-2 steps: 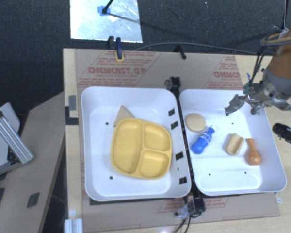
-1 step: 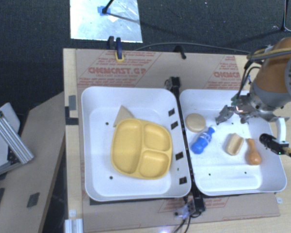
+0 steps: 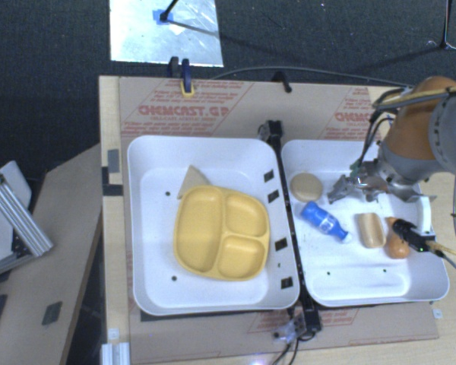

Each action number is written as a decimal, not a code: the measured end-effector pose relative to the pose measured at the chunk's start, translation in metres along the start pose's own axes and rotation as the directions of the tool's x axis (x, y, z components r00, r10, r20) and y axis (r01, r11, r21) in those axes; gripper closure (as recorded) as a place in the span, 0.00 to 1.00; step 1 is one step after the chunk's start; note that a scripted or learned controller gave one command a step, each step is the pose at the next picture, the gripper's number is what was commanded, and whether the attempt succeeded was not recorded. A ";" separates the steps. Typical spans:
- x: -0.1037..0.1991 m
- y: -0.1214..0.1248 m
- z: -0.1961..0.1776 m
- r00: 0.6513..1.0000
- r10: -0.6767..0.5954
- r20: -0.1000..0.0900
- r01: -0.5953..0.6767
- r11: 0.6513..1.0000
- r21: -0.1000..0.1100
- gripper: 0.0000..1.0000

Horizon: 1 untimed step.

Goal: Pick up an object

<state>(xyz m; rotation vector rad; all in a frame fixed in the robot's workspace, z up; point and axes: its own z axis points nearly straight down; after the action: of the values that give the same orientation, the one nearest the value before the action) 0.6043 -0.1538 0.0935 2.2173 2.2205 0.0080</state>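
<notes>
Gripper (image 3: 359, 182) low over the right bin (image 3: 365, 284), spread open and holding nothing, blue bottle (image 3: 324, 221) just at its 7 o'clock, round tan puck (image 3: 307, 185) at 9, bread-like block (image 3: 370, 230) and brown piece (image 3: 397, 243) at 5, yellow divided plate (image 3: 220, 233) in the left bin (image 3: 156, 280) on the desk (image 3: 76, 204)

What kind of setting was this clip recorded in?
Most likely a robotics lab bench set up for grasping trials. Two shallow white bins, the left bin and the right bin, sit side by side on protective sheeting, holding toy-like props such as a yellow divided plate and a blue bottle.
</notes>
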 end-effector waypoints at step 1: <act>-0.001 -0.001 -0.011 1.000 -0.001 0.002 0.001 1.000 0.002 1.00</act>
<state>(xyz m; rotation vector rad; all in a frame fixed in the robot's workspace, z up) 0.6037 -0.1546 0.1044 2.2160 2.2218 0.0040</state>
